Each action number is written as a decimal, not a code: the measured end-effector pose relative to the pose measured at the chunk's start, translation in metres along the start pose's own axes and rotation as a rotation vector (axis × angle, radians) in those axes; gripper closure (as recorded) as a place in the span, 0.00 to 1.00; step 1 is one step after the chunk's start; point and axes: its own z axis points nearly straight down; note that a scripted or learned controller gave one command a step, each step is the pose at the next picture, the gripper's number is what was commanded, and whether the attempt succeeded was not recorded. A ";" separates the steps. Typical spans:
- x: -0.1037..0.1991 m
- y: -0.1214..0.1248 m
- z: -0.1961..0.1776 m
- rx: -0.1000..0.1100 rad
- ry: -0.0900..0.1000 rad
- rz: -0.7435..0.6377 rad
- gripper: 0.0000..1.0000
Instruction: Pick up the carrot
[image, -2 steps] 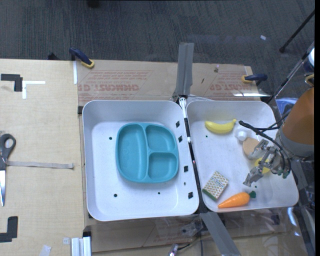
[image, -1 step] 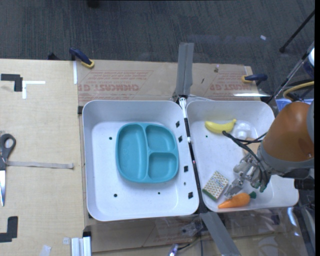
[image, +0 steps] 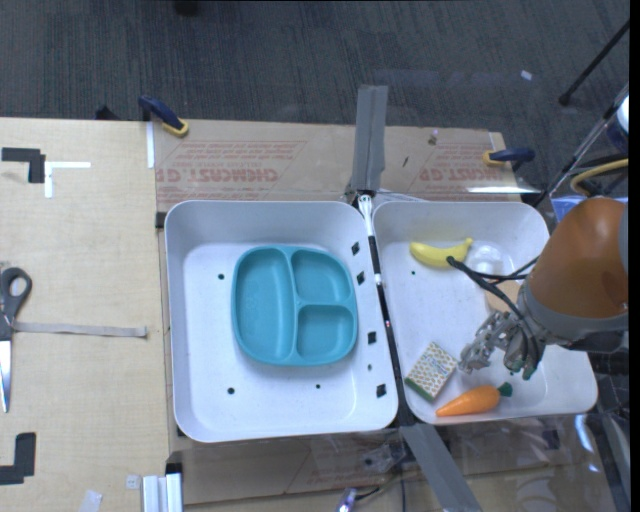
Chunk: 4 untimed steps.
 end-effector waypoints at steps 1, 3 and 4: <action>-0.013 -0.022 -0.103 0.001 0.002 -0.095 1.00; -0.047 -0.076 -0.117 0.002 0.006 -0.105 1.00; -0.136 -0.011 -0.097 0.000 0.004 -0.105 1.00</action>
